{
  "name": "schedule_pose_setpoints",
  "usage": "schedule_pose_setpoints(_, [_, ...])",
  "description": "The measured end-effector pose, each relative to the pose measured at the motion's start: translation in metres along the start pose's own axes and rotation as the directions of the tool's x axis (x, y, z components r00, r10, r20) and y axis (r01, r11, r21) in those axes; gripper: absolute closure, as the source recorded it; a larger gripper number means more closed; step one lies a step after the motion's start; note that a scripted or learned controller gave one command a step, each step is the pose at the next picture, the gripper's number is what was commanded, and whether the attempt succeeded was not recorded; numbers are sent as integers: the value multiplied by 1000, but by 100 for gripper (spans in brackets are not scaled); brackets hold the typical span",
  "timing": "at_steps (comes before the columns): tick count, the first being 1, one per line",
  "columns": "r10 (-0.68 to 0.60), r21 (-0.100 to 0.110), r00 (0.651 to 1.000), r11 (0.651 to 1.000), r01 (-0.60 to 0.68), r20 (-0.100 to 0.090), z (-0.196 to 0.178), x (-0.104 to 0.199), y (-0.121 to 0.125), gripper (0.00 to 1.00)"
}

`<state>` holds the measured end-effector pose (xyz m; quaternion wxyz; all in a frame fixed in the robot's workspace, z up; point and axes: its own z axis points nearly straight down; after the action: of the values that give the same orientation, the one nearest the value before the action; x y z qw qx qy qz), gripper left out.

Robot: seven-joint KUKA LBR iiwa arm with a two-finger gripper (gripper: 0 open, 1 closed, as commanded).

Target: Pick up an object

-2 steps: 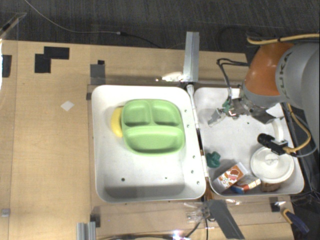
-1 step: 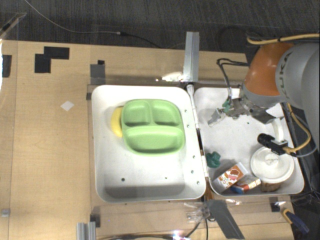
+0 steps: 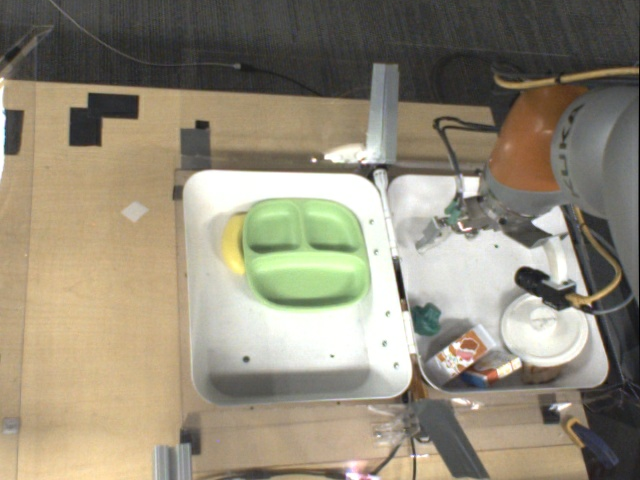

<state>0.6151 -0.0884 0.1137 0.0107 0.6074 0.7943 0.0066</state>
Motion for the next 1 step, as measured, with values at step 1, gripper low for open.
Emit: schedule_pose_setpoints(1, [0,0,1000,1000,0,0,0,0,0,0])
